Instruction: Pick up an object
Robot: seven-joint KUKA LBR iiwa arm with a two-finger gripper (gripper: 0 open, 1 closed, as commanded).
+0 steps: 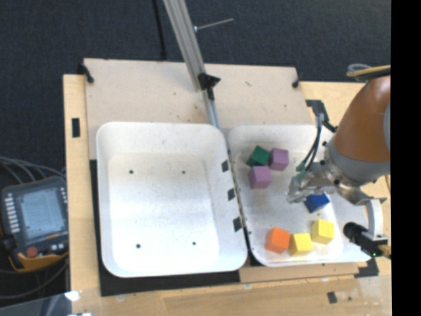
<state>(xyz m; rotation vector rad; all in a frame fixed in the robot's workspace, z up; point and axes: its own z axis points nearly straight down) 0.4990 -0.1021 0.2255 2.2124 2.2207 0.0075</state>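
Blue block point(318, 202) lies in the right bin point(245, 143), toward its right side, tilted. Gripper point(299, 191) sits just left of it, low over the bin floor, touching or nearly touching the block's left edge. Whether the block is gripped: cannot tell.

Below the blue block: two yellow blocks, one point(322, 231) near the right wall, the other point(301, 243) beside an orange block point(277, 240) at the front wall. Upper left of the gripper: green block point(259, 156) and two purple blocks point(279, 158) point(260, 176), clustered close together.

Left bin point(105, 137) sits alongside, rims touching. Arm point(362, 137) enters from the right edge.
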